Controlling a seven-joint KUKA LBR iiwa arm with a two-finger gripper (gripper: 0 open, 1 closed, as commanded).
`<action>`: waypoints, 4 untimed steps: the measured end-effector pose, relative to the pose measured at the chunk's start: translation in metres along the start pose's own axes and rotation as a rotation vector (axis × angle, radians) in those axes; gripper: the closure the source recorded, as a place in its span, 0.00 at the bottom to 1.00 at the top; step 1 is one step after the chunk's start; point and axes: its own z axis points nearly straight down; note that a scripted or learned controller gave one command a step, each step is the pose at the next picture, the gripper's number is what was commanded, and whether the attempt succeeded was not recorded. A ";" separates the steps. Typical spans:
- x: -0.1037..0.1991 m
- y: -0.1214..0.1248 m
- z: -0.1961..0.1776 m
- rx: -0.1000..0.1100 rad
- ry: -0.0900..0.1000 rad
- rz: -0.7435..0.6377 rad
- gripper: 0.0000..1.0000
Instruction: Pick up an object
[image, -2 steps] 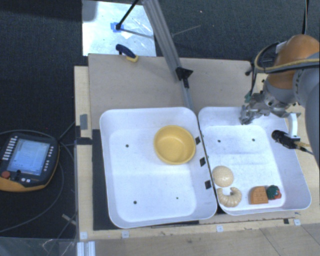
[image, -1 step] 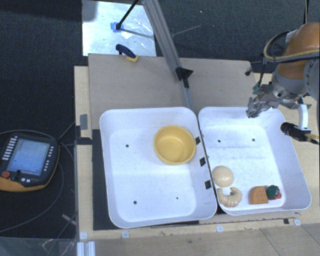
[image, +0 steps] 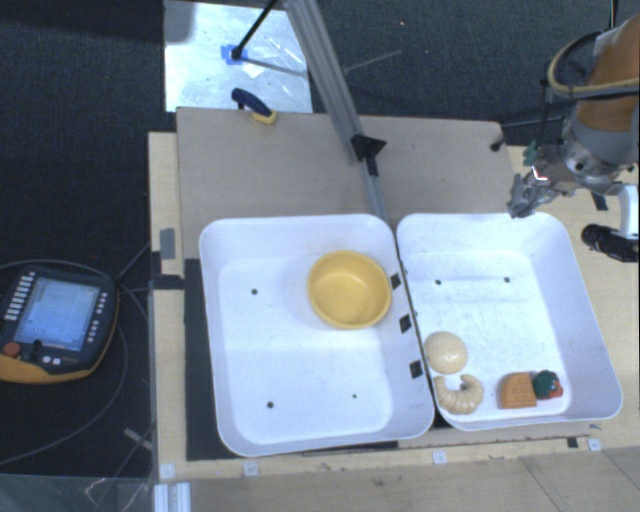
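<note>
A yellow bowl (image: 349, 289) sits in the left bin (image: 240, 400), near its far right side. In the right bin (image: 560, 260), along the near edge, lie a cream round piece (image: 445, 352), a pale curled ribbed piece (image: 460, 394) and an orange block with a dark green and red piece (image: 530, 388) against it. My gripper (image: 524, 200) hangs over the far rim of the right bin, well away from all of these objects. Nothing shows between its tips.
A metal pole (image: 335, 90) slants across the board behind the bins. A teach pendant (image: 52, 320) lies on the dark floor at the left. A blue and yellow clamp (image: 252, 104) sits at the board's far edge.
</note>
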 end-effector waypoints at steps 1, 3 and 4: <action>0.057 -0.021 -0.005 0.003 0.002 -0.004 1.00; 0.169 -0.063 -0.005 0.005 0.003 -0.004 1.00; 0.210 -0.095 0.000 0.006 0.002 -0.003 1.00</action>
